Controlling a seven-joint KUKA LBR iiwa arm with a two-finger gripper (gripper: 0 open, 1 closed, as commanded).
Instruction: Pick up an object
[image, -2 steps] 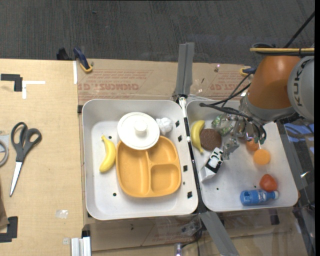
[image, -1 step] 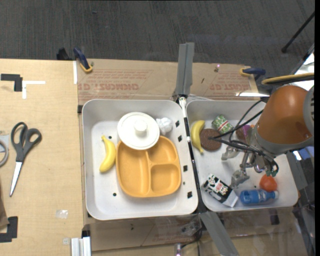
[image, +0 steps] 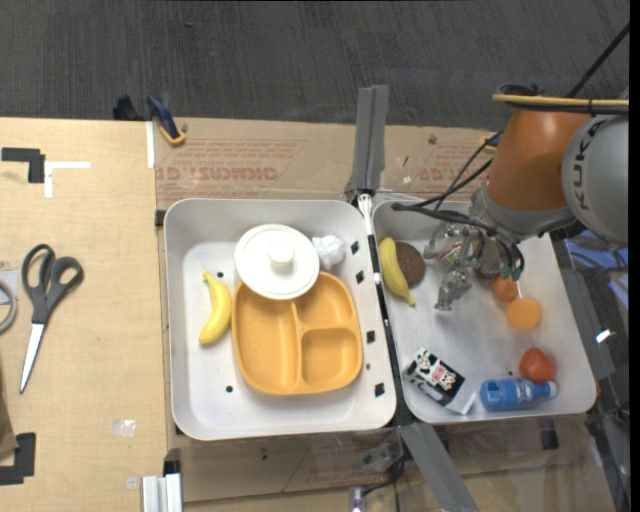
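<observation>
My gripper (image: 455, 275) hangs over the upper middle of the right bin (image: 470, 340), under the orange band of the arm (image: 535, 160). Just left of it lie a small banana (image: 393, 272) and a brown round object (image: 409, 263). Right of it are a small orange fruit (image: 505, 290) and a larger orange (image: 523, 314). Lower in that bin sit a red tomato (image: 537, 363), a blue bottle (image: 515, 393) on its side and a black-and-white packet (image: 437, 377). I see nothing held in the gripper.
The left bin (image: 185, 380) holds a yellow divided tray (image: 297, 345), a white round lid (image: 277, 262), a white crumpled item (image: 329, 249) and a banana (image: 213, 308). Scissors (image: 40, 290) lie on the bench at far left. A grey post (image: 370, 140) rises between the bins.
</observation>
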